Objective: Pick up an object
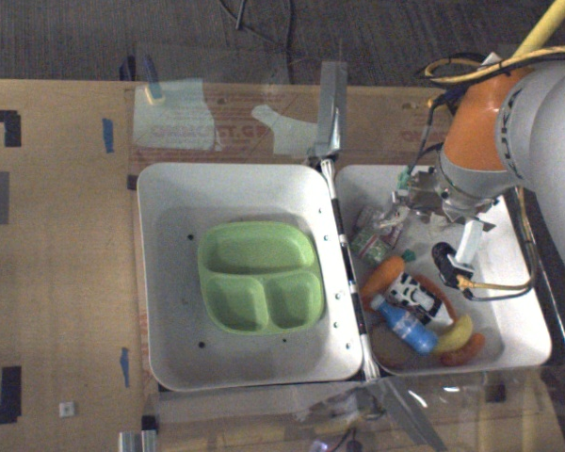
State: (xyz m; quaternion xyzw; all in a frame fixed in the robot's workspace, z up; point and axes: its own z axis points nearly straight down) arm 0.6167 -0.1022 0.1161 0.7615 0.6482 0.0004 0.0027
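**Crowded bin, risky grasp**

We saw the gripper (400, 217) low in the right bin (518, 332); whether its claw was open, we could not tell. The carrot (383, 275), bottle (407, 327) and banana (455, 332) lay touching, so a grab might slip.

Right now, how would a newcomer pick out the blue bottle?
Look in the right-hand white bin, among the toys piled near its front edge. The blue bottle lies on its side between the carrot and banana, the pile's sole blue item.
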